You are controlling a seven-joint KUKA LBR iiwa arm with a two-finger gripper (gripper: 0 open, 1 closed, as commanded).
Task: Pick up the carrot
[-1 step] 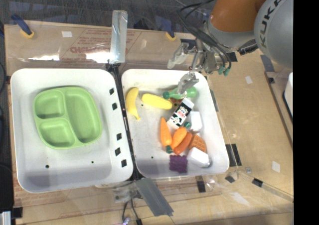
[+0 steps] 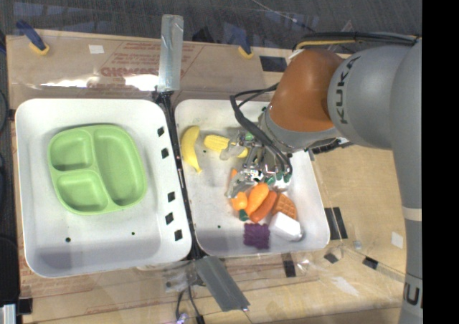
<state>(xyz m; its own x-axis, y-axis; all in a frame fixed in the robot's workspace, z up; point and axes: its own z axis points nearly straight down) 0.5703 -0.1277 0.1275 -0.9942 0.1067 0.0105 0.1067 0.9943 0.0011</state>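
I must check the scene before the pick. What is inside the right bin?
The right bin holds a banana, corn, a carrot, a purple block and a white block. The gripper covers whatever lies beneath it.

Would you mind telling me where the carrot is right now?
The carrot lies in the right bin, toward its lower right part, just under the gripper and above the purple piece.
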